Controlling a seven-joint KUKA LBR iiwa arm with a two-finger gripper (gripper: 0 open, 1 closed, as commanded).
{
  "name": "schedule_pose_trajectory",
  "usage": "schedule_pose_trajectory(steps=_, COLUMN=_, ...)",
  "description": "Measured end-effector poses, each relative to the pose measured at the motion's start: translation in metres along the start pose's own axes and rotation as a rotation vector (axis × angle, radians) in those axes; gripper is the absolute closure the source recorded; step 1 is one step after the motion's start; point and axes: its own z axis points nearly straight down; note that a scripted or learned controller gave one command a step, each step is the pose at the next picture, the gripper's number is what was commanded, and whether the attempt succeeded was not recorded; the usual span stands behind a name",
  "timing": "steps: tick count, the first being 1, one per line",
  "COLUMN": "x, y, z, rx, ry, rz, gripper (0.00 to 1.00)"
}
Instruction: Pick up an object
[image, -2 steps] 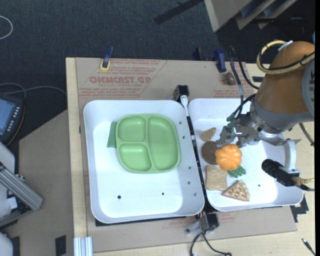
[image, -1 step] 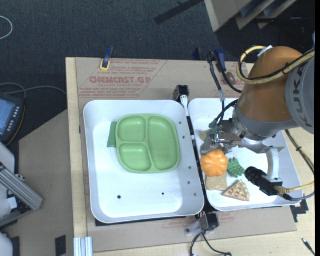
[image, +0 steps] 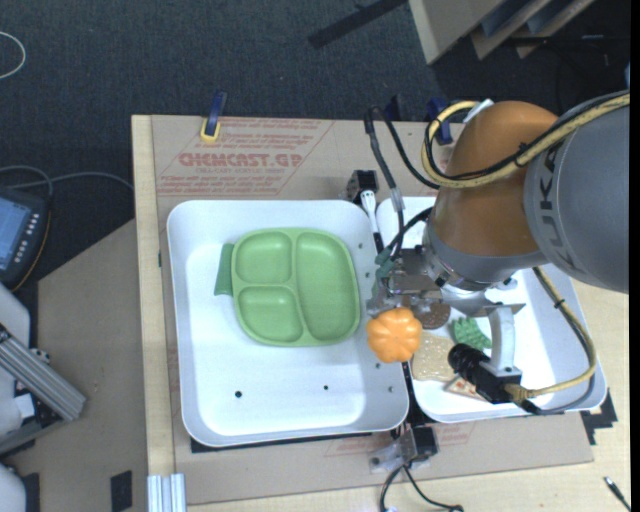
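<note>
The arm (image: 590, 200) is a thick grey tube with dark lettering partly visible on its side. Above the wrist sits a rounded orange band (image: 495, 180), glossy and dome-like. Below it comes a grey metal collar, then a cluster of small metal fittings. Yellow and black cables (image: 455, 120) loop over the top of the band; another yellow cable (image: 575, 340) runs down the side to a black connector (image: 480, 372). A white bracket (image: 503, 335) hangs beside it.

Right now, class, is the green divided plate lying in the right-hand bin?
No, the green divided plate lies in the left bin, while the orange pumpkin sits at the divide between the bins.
</note>
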Motion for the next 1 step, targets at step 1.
schedule_pose_trajectory(steps=1, x=-0.0022, y=-0.0071, z=0.0016, rx=0.0, ry=-0.001, rz=0.006, gripper=1.0)
